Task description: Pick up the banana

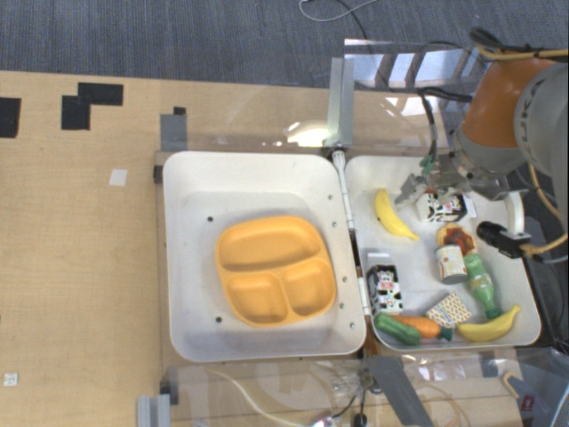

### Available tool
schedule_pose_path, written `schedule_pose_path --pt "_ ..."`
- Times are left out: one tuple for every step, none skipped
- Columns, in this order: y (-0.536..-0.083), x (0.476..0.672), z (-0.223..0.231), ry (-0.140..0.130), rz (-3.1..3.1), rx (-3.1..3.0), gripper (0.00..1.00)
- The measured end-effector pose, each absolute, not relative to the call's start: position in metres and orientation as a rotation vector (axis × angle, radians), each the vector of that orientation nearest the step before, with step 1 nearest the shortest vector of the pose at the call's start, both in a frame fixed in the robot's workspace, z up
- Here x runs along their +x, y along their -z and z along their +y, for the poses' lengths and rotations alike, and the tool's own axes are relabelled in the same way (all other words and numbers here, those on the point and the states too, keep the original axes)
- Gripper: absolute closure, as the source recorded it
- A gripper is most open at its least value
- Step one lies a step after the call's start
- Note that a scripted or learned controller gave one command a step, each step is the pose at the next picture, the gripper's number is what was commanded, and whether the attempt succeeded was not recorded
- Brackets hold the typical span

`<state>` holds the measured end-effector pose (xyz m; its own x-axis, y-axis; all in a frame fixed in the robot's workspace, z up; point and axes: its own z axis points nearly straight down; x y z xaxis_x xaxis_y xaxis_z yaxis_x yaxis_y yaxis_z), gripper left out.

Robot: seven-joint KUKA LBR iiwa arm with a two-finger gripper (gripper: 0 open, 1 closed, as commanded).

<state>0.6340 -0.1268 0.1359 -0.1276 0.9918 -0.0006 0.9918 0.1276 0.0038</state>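
Two bananas lie in the right bin [416, 258]. One yellow banana [392, 214] rests near the bin's upper left, curved and pointing down-right. A second banana [490, 326] lies along the front right corner. My gripper [434, 189] hangs over the bin's back part, just right of the upper banana and above a black-and-white carton [444, 206]. It is open with nothing between its fingers. The grey arm with its orange band [498, 105] comes in from the upper right.
The left bin [182, 238] holds a yellow divided tray [272, 269]. The right bin also holds a cow-patterned carton [384, 288], a carrot [420, 326], a small can [452, 262], a green bottle [481, 286] and a checkered packet [449, 310].
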Motion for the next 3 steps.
schedule_pose_path --pt "-0.089 0.655 -0.087 -0.011 2.579 1.778 0.0" --pt "-0.103 0.658 -0.085 -0.019 2.576 1.771 1.0" --pt "-0.188 0.655 -0.08 -0.006 2.618 1.721 1.0"
